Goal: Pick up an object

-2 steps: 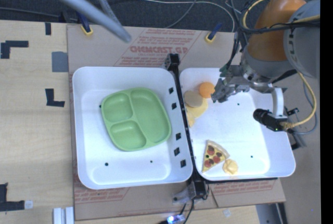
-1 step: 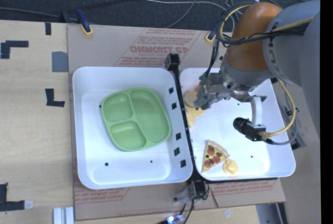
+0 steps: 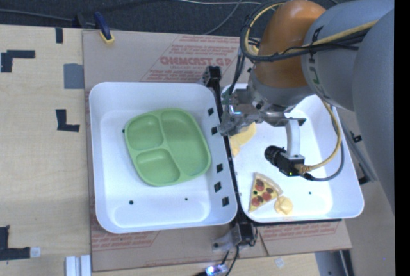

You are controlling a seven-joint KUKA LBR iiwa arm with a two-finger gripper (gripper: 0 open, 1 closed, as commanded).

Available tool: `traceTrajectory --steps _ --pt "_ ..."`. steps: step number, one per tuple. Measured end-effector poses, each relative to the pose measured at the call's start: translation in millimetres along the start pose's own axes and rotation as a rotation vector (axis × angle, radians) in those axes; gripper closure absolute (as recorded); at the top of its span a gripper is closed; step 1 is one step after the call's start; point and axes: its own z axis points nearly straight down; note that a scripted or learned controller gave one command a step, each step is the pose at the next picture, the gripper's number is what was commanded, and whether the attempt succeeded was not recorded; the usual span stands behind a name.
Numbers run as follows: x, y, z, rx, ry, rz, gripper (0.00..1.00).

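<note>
over the right bin (image 3: 346, 201), arm's jaws state unclear, above a yellow piece (image 3: 242, 136), pizza slice (image 3: 262, 191) nearby

A green divided plate (image 3: 168, 146) lies flat in the left bin. In the right bin a toy pizza slice (image 3: 262, 191) lies flat near the front, a small yellow piece (image 3: 284, 205) just beside it, and a pale yellow item (image 3: 242, 136), perhaps a banana, lies partly hidden under the arm.

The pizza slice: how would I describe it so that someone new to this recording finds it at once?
Look in the right-hand white bin, the one the arm reaches over, toward its front edge. The pizza slice is a small toy wedge with red dots on top, beside a plain yellow lump; the pale yellow piece under the arm has no dots.
</note>
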Motion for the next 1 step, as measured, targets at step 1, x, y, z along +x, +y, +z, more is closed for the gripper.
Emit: traceTrajectory --steps 1 --pt "57.1 -17.3 7.6 0.002 -0.001 0.0 1.0"
